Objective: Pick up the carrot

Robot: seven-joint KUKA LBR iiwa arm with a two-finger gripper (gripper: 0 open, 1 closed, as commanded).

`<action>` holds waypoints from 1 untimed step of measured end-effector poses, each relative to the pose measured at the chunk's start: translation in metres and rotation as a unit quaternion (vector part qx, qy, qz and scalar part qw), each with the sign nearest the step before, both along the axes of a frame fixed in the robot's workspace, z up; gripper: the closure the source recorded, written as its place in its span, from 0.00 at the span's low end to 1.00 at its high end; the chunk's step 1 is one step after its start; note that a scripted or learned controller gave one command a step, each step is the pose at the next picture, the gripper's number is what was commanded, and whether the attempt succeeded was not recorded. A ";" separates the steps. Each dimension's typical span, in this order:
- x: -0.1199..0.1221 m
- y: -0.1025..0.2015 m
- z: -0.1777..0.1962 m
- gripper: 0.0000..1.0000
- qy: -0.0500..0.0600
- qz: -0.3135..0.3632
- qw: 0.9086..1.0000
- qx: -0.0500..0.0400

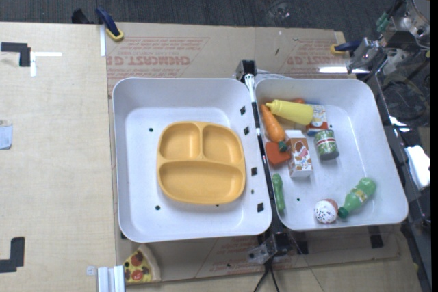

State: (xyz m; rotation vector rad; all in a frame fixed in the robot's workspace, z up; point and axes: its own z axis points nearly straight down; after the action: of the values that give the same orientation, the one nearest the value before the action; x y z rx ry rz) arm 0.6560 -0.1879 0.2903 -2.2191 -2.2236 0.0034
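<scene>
Two white bins sit side by side on the bench; carrot point(272, 122) is in the right bin point(383, 147), hard against its left wall, in the upper-left part of that bin. Its long axis runs roughly along that wall, slightly slanted: narrow end toward the bin's far-left corner, thicker end toward the middle of the left wall. Just below that end sits an orange-red piece with a green bit point(278, 150), touching or nearly touching; cannot tell if it belongs to the carrot or is a separate toy.

Neighbours are tight. Yellow bottle point(291, 109) lies crosswise just right of the carrot's upper end, about touching. Small carton point(300, 156) stands just right of the lower end. Green can point(327, 144) is further right. Green pod point(278, 191) lies along the same left wall nearer the front.

Arm and gripper point(378, 50) are at the bench's far-right corner, outside the right bin, past its far rim. Open or closed: cannot tell, too small and cluttered. Nothing visibly held.

Key relation: carrot lies from the gripper toward the bin's left wall and a bit toward the front, so the reach crosses the far part of the right bin. Judgement: closing across the carrot's width looks best, but wall on one side and bottle and carton on the other leave little room.

Left bin point(130, 147) holds a yellow divided plate point(202, 164), not involved.
</scene>
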 end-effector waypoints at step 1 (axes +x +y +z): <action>-0.013 0.066 -0.019 0.00 0.001 -0.147 0.989 0.000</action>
State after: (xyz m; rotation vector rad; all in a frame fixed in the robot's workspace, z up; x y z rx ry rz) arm 0.6432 -0.1222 0.2713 -2.5212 -1.8724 0.0049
